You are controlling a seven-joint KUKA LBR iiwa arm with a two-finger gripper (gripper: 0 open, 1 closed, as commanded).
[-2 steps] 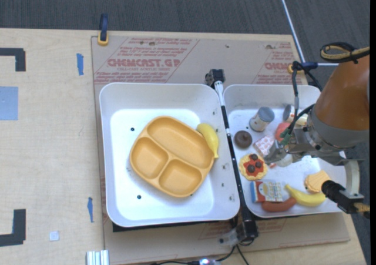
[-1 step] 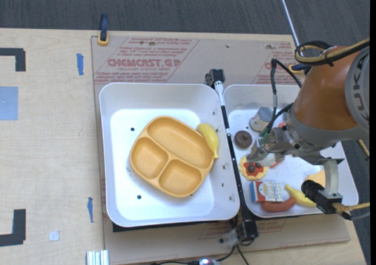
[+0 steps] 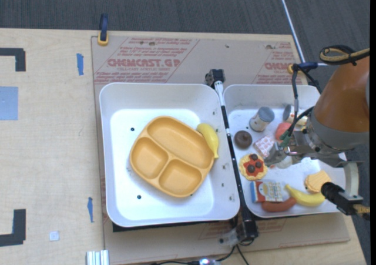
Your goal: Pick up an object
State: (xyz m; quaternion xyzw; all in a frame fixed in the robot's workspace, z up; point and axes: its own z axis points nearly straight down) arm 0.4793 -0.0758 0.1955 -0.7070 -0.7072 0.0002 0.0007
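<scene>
— What is seen beneath the two shallow white plastic bins (image 3: 106, 140)?
— A brown cardboard sheet printed in red (image 3: 176, 58), pinned at its far left corner by a yellow-and-blue clamp (image 3: 103, 29).
— And on the pale wooden bench (image 3: 47, 158)?
— Short blue tape strips (image 3: 80, 64) are stuck there.

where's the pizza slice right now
The pizza slice lies in the right bin, near its left wall, just below the chocolate donut and above the small carton.

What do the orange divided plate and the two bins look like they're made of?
The divided plate looks like molded plastic, matte to satin: uniform orange, rounded compartment ridges. The left bin and right bin seem thin white plastic too, with smooth rolled rims, though coated metal can't be ruled out.
</scene>
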